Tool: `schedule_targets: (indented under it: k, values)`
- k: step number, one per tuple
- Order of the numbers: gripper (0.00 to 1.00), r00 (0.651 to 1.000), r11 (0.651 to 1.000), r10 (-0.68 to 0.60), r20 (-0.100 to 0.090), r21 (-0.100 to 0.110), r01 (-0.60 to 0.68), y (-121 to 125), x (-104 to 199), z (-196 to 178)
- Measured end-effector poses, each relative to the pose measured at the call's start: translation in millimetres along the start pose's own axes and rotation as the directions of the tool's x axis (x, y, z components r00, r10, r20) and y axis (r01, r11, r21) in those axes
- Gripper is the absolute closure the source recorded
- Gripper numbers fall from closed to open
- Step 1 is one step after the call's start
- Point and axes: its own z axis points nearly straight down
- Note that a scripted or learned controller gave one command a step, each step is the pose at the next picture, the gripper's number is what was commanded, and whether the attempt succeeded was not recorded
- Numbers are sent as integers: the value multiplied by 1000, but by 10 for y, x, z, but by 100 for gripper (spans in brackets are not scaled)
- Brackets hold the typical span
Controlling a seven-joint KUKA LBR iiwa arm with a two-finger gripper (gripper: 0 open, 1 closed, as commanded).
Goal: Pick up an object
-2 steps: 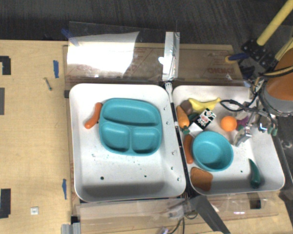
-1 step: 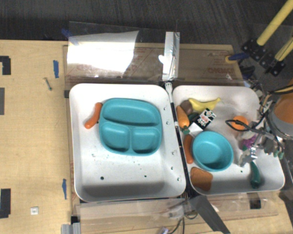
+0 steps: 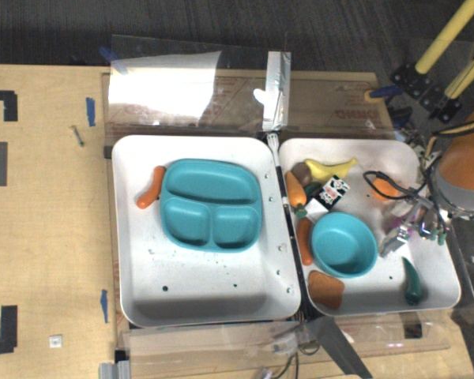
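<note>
- Dark carpet is seen beyond a pale wooden bench (image 3: 39, 235), on which two shallow white bins are set side by side so that both fall within the arm's reach from the right.
- The right bin (image 3: 438, 287) is entered by the gripper (image 3: 411, 226), which is lowered near that bin's outer edge beneath the orange band (image 3: 466, 168) of the arm.
- Whether the gripper is wide or narrow cannot be told, as the tip is lost among cables and metal parts; nothing is clearly seen to be held.
- Candidate objects are crowded into the right bin, presumably so that a blind descent is likely to meet something.
- Just beside the gripper, on the side away from the arm, a teal bowl (image 3: 344, 245) is placed upright with its opening upward.
- Farther beyond the bowl, toward the bin's far corner, a yellow banana (image 3: 330, 166) and a small black-and-white block (image 3: 334, 189) are laid close together.
- Near the gripper, toward the front rim, a dark green pepper-like piece (image 3: 411, 283) is left lying apart from the others, which is judged the easiest target.
- An orange carrot-like piece (image 3: 305, 240) is wedged against the wall well beyond the bowl.
- Well apart from the gripper, the left bin (image 3: 134, 287) is occupied by a teal divided plate (image 3: 212, 204), with an orange sausage-shaped toy (image 3: 151, 188) touching its far rim.
</note>
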Motion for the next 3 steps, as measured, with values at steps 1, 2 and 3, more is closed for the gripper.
schedule_targets:
  k: [1, 2, 3]
  values:
    - [0, 998, 998, 63, 2, -3, -63, -258, 488, -10]
    - [0, 989, 989, 147, 7, 2, -147, 236, 573, -14]
    - [0, 989, 989, 148, 6, 4, -148, 871, -238, 2]
